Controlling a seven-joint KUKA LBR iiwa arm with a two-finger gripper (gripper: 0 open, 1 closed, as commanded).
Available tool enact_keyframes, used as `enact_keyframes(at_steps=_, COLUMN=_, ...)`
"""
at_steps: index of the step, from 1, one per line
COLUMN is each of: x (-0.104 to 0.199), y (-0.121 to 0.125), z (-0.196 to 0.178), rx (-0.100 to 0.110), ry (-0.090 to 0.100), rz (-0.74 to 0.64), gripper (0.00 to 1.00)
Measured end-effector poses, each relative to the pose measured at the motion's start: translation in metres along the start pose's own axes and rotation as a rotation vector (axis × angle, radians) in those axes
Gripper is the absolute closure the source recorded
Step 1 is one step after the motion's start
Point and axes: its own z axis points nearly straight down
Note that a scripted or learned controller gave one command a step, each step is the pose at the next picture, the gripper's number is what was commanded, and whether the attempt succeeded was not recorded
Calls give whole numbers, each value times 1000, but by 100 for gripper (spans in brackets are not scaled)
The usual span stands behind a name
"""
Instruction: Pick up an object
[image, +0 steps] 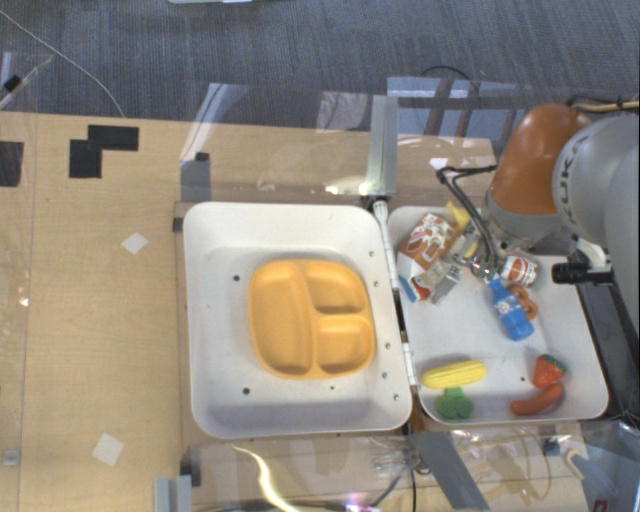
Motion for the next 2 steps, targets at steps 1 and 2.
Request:
enact_keyframes(at_steps=1, x=0, y=-37, z=1, rx=-10, ry=-17, rz=204, gripper=0)
enact_keyframes(at_steps=2, x=-2, y=-32, z=-14, rx=-16, ry=-30, rz=194, gripper=100)
